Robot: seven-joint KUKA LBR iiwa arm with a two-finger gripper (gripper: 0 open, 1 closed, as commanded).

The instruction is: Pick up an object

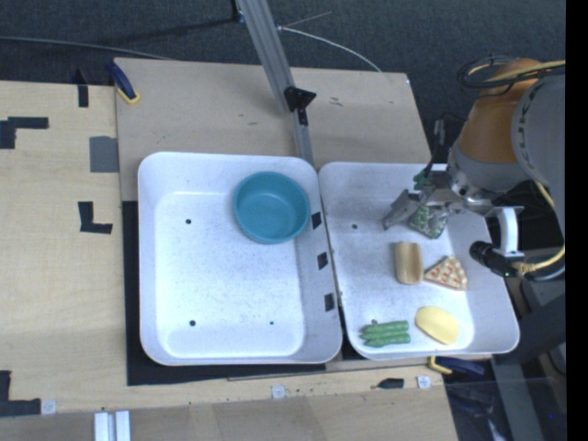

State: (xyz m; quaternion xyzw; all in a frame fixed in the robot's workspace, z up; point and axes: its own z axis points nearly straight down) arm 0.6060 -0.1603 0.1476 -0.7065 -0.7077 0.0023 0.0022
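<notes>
End effector (424, 211) sitting low in the right white bin (360, 191), fingers spread wide around a small green-and-white speckled object (426, 220), tan bread-like block (408, 262), pizza-slice toy (446, 274), yellow lemon-shaped piece (436, 324), green bean bundle (385, 333) lying nearby, round blue bowl (270, 207) resting in the left white bin (184, 274).

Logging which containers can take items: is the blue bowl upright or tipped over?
Upright. The blue bowl sits in the left bin with its round opening facing up and its inside visible.
</notes>
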